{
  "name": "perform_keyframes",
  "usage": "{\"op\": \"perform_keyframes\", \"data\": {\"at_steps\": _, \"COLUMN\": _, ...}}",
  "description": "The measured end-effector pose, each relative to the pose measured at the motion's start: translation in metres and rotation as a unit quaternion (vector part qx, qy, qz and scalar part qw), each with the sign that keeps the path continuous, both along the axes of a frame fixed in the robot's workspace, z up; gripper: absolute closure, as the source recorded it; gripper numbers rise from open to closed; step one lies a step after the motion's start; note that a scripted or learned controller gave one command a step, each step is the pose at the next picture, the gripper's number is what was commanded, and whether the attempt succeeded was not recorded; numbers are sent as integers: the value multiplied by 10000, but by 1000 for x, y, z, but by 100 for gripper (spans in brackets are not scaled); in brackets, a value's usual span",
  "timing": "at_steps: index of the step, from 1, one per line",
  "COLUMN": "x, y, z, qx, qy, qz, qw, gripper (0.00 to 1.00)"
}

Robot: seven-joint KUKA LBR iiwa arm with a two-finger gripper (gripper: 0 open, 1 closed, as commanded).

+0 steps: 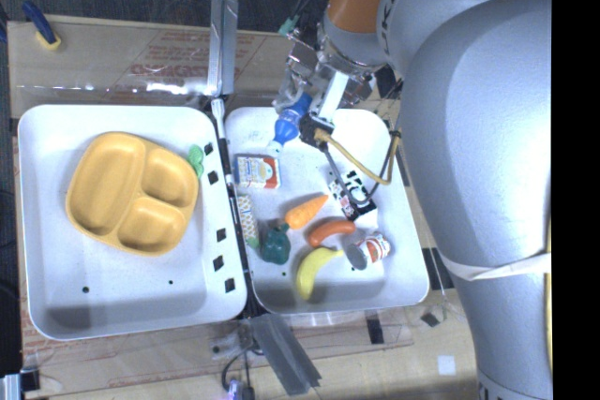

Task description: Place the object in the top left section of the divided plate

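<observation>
The yellow divided plate lies in the left bin, with one large section and two smaller ones, all bare. My gripper hangs over the far left corner of the right bin. A small blue bottle-like object with a pale tip sits between its fingers and points down and left. The object is lifted above the bin floor, well to the right of the plate.
A small green piece lies by the plate's right edge. The right bin holds a small carton, a carrot, a sausage, a banana, a teal toy, a can and a black-and-white item.
</observation>
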State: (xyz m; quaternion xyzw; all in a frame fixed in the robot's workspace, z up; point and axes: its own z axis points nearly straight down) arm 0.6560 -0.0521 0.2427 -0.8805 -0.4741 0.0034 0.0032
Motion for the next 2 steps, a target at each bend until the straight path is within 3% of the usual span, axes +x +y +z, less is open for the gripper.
{"op": "perform_keyframes", "data": {"at_steps": 1, "x": 1, "y": -56, "z": 108, "qx": -5, "qy": -42, "qz": 741, "qw": 9972, "gripper": 100}}
{"op": "perform_keyframes", "data": {"at_steps": 2, "x": 0, "y": 9, "z": 20, "qx": 7, "qy": -18, "qz": 2217, "qw": 9751, "gripper": 100}}
